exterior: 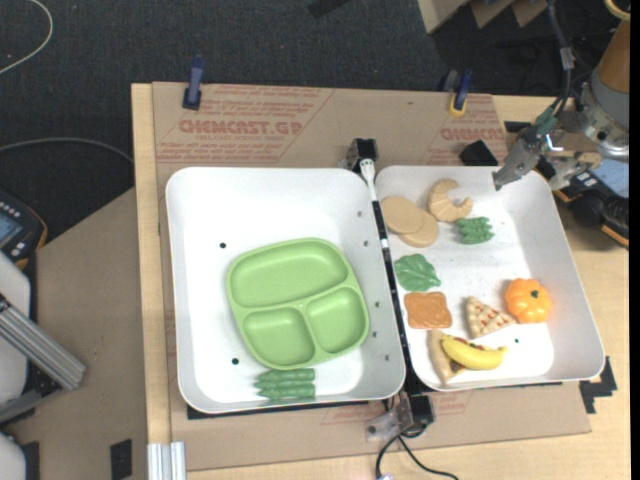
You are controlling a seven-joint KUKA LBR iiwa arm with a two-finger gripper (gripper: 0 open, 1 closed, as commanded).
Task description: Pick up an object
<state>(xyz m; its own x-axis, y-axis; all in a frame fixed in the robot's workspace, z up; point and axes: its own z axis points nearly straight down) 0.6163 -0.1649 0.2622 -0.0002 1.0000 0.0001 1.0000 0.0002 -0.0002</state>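
Tool (pixel 522 163) above right bin's (pixel 560 268) far rim; green tray (pixel 296 300) in left bin (pixel 195 268).

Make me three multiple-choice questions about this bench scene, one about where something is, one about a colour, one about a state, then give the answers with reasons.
1. Where does the green divided tray lie?
A. the left bin
B. the right bin
C. the floor

2. What colour is the pumpkin?
A. blue
B. orange
C. white

3. What lies in the tray's compartments?
A. a banana
B. two cookies
C. nothing

Answers:
1 A: it lies flat in the left bin.
2 B: it is orange, beside the pizza slice in the right bin.
3 C: all three compartments show bare green; the banana lies in the right bin.
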